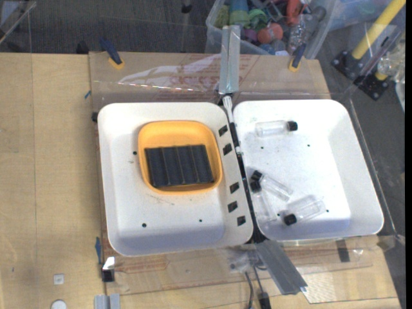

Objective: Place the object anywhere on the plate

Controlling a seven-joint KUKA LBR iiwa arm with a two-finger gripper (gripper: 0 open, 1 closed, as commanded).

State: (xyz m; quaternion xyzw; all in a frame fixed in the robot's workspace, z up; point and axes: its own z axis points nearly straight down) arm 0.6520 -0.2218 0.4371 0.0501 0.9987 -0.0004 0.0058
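Observation:
An orange plate lies in the left bin, and a black ridged rectangular object rests flat on it. In the right bin lie three clear plastic bottles with black caps: one near the back, one by the divider, and one at the front.
A row of black clips runs along the divider between the two bins. A clear tub of colourful toys stands behind the bench. Wooden bench surface stretches to the left of the bins.

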